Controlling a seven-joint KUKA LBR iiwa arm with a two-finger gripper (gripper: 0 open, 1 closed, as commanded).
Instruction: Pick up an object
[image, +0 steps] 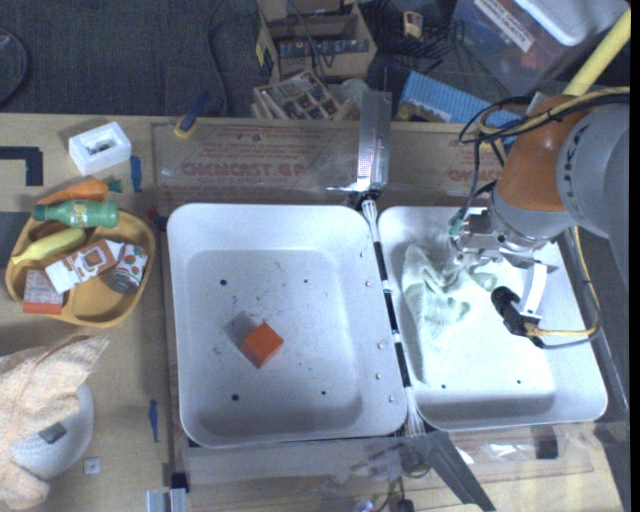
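Nearby, an orange block (263, 344) (left bin (200, 240)) lies apart from a pale cloth (432, 292).

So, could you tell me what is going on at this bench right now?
The grey arm reaches into the right bin, its pincer down at a pale crumpled cloth near the bin's back left corner. Whether it has a grip on the cloth cannot be told. An orange block lies untouched in the left bin.

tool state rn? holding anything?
Tool: cannot be told; it sits low over the pale cloth in the right bin.
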